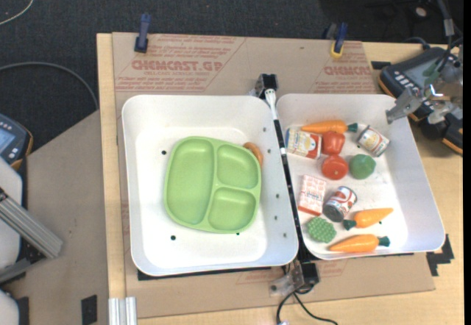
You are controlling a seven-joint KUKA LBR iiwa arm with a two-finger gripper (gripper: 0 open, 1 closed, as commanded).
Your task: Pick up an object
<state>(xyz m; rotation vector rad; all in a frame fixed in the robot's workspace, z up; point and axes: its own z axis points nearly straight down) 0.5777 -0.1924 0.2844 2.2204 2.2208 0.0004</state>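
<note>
The right bin point(423, 191) holds several small toy foods. An orange carrot point(324, 126) lies at the back, with a white-and-red pouch point(302, 143) and a red pepper point(333, 143) below it. A red tomato point(335, 168), a green ball point(362, 165) and a small tin point(373, 140) sit mid-bin. Toward the front lie a pink box point(312, 194), a can point(339, 204), a green bumpy piece point(321, 229) and two carrots point(368, 218) point(358, 243). My gripper point(413, 101) hangs over the bin's back right corner, above its rim and apart from every object.
The left bin point(140, 169) holds a green divided plate point(213, 184) with a small orange item point(254, 151) at its back right edge. A black clip point(267, 84) sits on the rims between the bins. Dark equipment point(412, 75) lies beyond the right bin.
</note>
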